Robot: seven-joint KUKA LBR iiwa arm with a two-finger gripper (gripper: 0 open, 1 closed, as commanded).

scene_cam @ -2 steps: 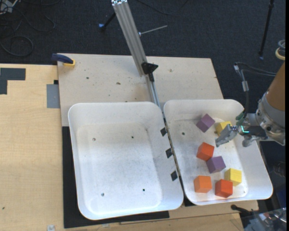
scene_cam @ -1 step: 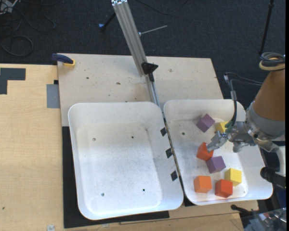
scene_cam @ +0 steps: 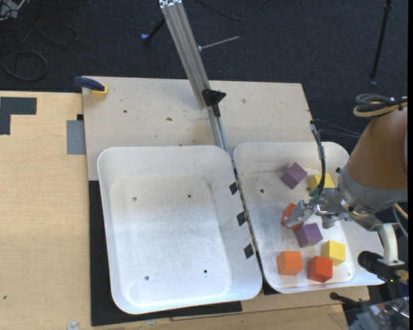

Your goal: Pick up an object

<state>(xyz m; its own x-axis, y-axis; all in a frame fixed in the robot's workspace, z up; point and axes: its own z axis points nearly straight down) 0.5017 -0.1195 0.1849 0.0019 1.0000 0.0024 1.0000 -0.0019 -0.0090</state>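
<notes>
My gripper (scene_cam: 301,214) is low inside the right bin (scene_cam: 270,150), on the end of the arm that comes in from the right. It sits among the blocks, right beside a small red block (scene_cam: 287,216) on its left and just above a purple block (scene_cam: 308,235). Another purple block (scene_cam: 294,175) and a yellow block (scene_cam: 324,181) lie further back. Toward the front are an orange block (scene_cam: 289,262), a red-orange block (scene_cam: 320,269) and a second yellow block (scene_cam: 334,251). The gripper partly hides the small red block.
The left bin (scene_cam: 107,163) stands beside the right one, with black clips along the shared wall. A slanted aluminium bar (scene_cam: 191,53) rises behind the bins. A blue and yellow clamp (scene_cam: 90,84) lies at the board's far left corner.
</notes>
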